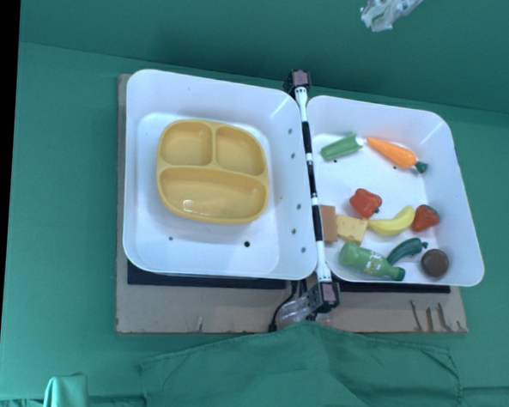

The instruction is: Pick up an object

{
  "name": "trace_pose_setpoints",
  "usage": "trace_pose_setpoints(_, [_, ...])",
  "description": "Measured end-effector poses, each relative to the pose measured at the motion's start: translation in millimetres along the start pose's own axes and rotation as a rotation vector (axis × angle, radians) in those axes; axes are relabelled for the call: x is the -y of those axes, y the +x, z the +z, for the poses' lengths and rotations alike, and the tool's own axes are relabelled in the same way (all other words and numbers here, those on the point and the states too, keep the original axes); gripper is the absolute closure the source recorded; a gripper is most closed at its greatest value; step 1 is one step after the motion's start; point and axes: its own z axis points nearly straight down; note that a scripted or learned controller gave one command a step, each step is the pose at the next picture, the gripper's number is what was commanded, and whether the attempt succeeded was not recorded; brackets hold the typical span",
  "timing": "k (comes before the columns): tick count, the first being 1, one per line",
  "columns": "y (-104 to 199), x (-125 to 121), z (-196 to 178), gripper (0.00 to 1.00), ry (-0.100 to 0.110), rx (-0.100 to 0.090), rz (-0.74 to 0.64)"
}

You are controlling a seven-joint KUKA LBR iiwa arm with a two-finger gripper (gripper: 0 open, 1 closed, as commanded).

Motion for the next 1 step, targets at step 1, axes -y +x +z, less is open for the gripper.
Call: trace_pose_setpoints(1, [18.9, 102.4, -10.2, 1.00, 0.008, -0.003, -0.001])
